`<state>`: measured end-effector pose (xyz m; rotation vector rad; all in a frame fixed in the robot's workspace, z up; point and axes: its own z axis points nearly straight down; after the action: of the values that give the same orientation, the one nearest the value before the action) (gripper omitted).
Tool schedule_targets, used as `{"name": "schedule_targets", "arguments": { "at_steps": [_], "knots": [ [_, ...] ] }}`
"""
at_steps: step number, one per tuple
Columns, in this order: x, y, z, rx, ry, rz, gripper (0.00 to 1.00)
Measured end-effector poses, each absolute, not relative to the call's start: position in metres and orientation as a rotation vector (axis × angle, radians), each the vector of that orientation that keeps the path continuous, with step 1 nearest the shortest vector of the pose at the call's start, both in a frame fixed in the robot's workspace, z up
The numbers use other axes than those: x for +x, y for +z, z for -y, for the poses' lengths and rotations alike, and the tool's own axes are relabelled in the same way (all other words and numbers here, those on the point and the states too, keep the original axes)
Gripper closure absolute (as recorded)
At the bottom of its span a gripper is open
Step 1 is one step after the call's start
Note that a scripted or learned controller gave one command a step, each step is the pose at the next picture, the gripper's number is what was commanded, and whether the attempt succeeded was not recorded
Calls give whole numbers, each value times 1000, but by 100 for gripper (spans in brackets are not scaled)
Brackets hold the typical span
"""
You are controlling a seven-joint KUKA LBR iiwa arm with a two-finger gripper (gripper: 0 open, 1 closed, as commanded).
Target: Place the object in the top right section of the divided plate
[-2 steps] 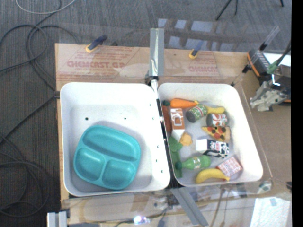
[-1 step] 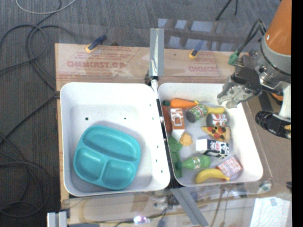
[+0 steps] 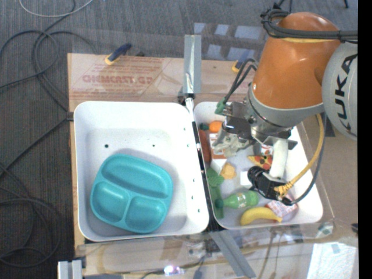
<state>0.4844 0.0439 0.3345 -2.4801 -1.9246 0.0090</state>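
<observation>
Over on the left, the left bin [image 3: 81, 121] has the teal divided plate [image 3: 132, 193] lying flat on its floor, toward the near-left corner. It's a rounded rectangle, long axis running roughly left-right with a bit of a tilt, so the right end sits slightly lower in the frame. One long section runs along the far side and two smaller ones sit along the near side. All three look bare.

The right bin [image 3: 311, 211] is where all the clutter is: a yellow banana [image 3: 260, 215] near the front edge, lying mostly left-right with its curve bowing upward, a green bottle-ish thing [image 3: 241, 200] just behind it, also lying sideways, a small yellow block [image 3: 229, 171], something orange [image 3: 215, 127] at the far end, a dark red strip [image 3: 204, 146] along the left wall, and a green piece [image 3: 215, 179] beside it.

The arm [image 3: 293, 68] hangs over that bin, and the big orange band covers a good part of it. The tool [image 3: 244, 139] is low over the pile at the far end, but it's mixed up with the junk under it and I honestly can't tell its state, or which object it's going for. A yellow cable [image 3: 308, 167] loops down the arm's right side.
</observation>
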Motion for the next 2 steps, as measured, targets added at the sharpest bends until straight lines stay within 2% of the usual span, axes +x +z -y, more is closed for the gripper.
{"name": "schedule_targets", "arguments": {
  "at_steps": [1,2],
  "knots": [
    [483,276,-116,-2453,12,1958,100],
    [484,283,-115,-2452,24,1955,100]
  ]
}}
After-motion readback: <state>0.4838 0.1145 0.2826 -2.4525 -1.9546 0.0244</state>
